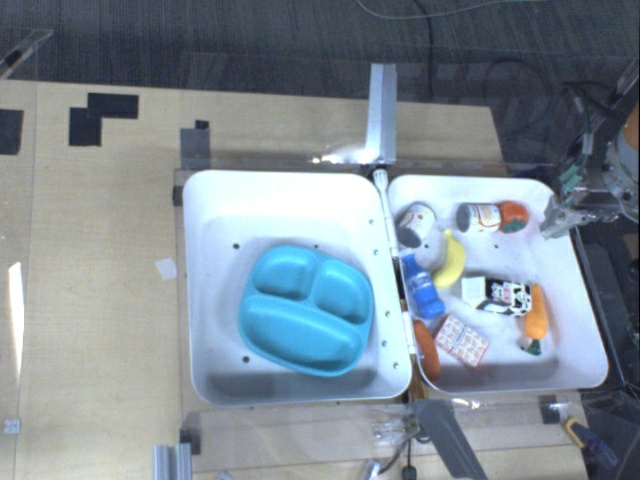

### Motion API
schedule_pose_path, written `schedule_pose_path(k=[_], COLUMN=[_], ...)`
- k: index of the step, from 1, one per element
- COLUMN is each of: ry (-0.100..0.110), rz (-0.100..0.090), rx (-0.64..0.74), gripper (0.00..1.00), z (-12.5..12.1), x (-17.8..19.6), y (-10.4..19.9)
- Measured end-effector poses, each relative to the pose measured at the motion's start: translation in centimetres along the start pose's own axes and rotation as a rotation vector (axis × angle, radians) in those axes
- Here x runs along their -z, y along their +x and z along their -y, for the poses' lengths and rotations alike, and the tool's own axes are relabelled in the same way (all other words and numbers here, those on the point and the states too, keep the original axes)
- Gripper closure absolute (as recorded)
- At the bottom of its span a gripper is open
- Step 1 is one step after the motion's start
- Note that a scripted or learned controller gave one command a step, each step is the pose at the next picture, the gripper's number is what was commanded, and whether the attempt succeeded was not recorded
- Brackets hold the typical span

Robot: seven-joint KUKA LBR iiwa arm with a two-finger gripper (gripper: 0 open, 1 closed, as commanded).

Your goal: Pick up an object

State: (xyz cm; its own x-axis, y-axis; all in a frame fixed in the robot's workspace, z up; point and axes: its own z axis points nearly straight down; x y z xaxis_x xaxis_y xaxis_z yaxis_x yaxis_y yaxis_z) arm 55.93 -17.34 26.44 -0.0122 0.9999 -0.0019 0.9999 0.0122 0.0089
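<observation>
Nearest us, the patterned packet lies well left and below the claw, which hovers at the right bin's far edge; the can sits just left.

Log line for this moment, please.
gripper: over right bin's far right edge | holding: nothing seen | banana, carrot: in bin

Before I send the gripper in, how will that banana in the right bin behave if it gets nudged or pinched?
The banana looks smooth and curved, so it may pivot or slip when pinched. It lies close to the blue bottle, so a nudge would likely shift both. Probably a light toy.
</observation>
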Motion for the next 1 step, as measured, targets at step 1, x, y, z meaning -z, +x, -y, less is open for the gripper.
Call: schedule_pose_path(k=[1], ry=[0.001], rz=[-0.001], rx=[0.136], gripper=[1.0], z=[-0.98], x=[8.47], y=[4.38])
